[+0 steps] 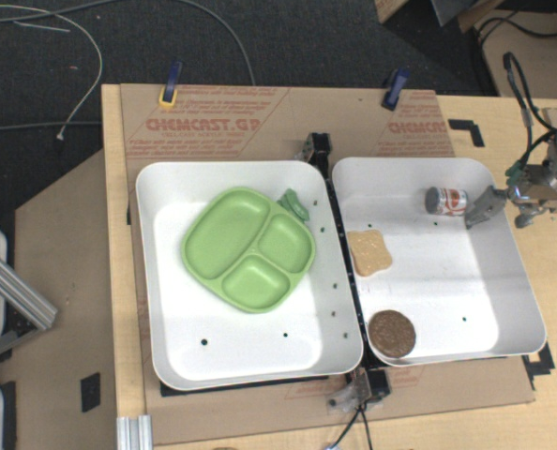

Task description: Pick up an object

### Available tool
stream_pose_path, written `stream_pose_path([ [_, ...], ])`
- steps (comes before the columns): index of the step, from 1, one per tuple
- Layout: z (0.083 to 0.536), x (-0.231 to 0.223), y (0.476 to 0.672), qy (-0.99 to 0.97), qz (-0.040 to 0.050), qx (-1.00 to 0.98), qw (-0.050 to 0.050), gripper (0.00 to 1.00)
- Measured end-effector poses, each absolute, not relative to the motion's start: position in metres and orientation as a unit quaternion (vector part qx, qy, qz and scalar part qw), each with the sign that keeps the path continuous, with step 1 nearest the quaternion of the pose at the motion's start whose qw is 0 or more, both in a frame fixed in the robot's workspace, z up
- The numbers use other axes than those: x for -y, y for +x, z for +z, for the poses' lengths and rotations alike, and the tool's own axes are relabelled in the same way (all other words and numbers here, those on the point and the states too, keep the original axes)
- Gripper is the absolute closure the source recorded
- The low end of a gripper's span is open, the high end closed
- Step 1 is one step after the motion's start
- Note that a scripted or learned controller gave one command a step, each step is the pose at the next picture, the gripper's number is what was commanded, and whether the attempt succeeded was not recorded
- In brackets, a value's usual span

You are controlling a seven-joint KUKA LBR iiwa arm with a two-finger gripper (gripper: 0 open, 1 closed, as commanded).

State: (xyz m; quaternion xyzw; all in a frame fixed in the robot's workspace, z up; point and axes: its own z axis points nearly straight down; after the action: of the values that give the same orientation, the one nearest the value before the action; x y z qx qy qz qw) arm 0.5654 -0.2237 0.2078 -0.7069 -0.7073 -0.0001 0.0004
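Approach step: claw (489, 208), fingers' state unclear, sits at right bin's upper right beside the small silver-and-red can lying on its side (446, 200); next, descend and close on it.

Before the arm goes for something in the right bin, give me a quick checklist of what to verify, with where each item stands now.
1. Gripper is near a target: ok, it sits at the right bin's right edge, next to the small can.
2. Can is reachable: ok, it lies on its side near the bin's back wall, apart from the other items.
3. Gripper carries nothing: cannot tell, too small and blurred.
4. Other candidates have room around them: ok, the bread slice and the brown disc lie apart, both near the left wall.
5. Left bin contents are out of the way: ok, the green divided plate sits in the left bin.
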Motion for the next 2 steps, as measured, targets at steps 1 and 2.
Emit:
stream_pose_path([
  [1,0.149,0.218,0.567,-0.707,0.0003,0.707,0.002,0.0],
  [2,0.086,0.213,0.565,-0.707,0.0013,0.707,0.004,0.0],
])
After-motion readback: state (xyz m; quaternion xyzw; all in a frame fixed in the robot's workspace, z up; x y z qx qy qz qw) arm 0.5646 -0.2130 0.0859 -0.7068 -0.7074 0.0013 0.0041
